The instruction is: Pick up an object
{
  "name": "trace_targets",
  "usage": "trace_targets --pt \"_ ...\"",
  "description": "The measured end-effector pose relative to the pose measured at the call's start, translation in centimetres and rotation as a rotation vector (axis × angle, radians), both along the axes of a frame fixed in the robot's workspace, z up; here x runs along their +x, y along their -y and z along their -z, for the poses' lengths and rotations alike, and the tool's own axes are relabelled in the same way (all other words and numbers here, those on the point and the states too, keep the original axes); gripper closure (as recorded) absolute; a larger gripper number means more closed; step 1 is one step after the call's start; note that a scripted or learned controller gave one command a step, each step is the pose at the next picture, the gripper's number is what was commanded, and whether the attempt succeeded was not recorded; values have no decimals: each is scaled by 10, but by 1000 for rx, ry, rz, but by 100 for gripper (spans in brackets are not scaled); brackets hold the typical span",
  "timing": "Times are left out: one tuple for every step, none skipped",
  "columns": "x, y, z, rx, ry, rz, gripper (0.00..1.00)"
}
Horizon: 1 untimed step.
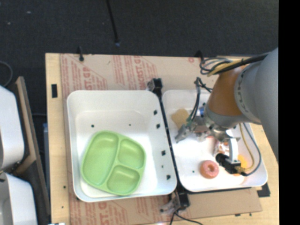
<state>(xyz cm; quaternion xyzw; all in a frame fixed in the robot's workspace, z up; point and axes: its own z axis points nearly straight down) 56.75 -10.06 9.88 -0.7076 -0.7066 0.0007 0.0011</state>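
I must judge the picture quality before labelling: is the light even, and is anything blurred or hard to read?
Camera view: soft overall, the white bins bright and nearly washed out; the green tray reads clearly; the floor behind is dark; the gripper and small things under the arm blur together, though the pink ring stays distinct.

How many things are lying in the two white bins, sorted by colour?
Green: 1, the divided plate in the left bin.
Pink: 1, the doughnut in the right bin.
Tan: 1, the block in the right bin.
Orange and white: 1, a small item beside the arm, too hidden to identify.
Total: 4 that can be made out.
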Motion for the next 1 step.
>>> trace_targets --pt "-66 -4 -29 0 2 0 0"
